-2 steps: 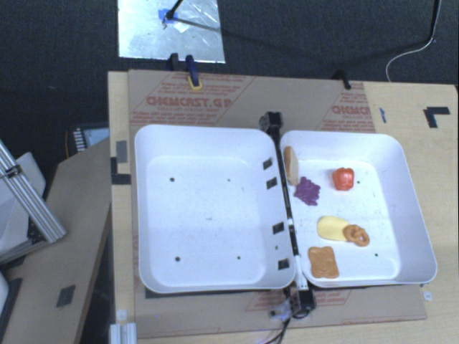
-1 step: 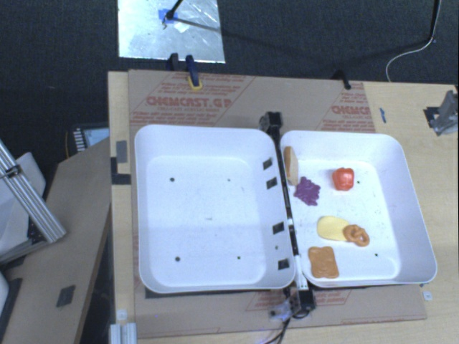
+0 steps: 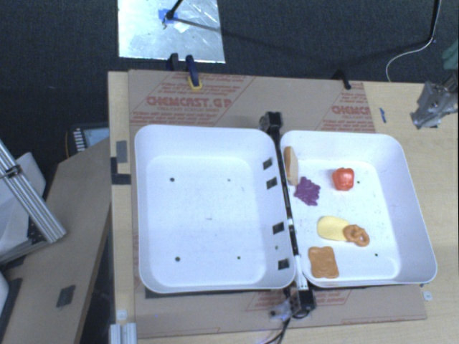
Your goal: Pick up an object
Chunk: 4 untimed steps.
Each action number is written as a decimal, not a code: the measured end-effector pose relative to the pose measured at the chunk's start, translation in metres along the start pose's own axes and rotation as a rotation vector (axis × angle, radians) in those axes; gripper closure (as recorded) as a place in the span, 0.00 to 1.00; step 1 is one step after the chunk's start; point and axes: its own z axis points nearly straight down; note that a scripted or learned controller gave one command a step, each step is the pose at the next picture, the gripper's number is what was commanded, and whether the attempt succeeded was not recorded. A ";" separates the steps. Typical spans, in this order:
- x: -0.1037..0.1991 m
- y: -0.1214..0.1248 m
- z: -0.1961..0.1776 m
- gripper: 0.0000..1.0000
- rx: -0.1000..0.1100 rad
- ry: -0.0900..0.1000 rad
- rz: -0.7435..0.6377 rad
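Camera view: 2 shallow white bins side by side on a cardboard-covered bench, the arm's grey metal gripper (image 3: 435, 104) at the right edge.

The gripper sits above the bench outside the right bin (image 3: 412, 192); whether it is open or closed cannot be told, and nothing is seen in its hold. The right bin holds a red round tomato-like toy (image 3: 343, 178), a purple grape cluster (image 3: 307, 190), a pale bread-like stick (image 3: 291, 165) against the left wall, a yellow lump (image 3: 331, 227) touching a brown pretzel (image 3: 356, 235), and an orange-brown toast slice (image 3: 323, 261). The left bin (image 3: 154, 149) lies just beside it.
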 end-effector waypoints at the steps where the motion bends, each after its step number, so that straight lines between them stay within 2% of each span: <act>1: 0.081 0.012 0.040 1.00 0.006 0.001 -0.003; 2: 0.163 -0.006 0.000 1.00 0.001 0.002 -0.003; 4: 0.158 -0.005 -0.021 1.00 -0.002 0.003 0.001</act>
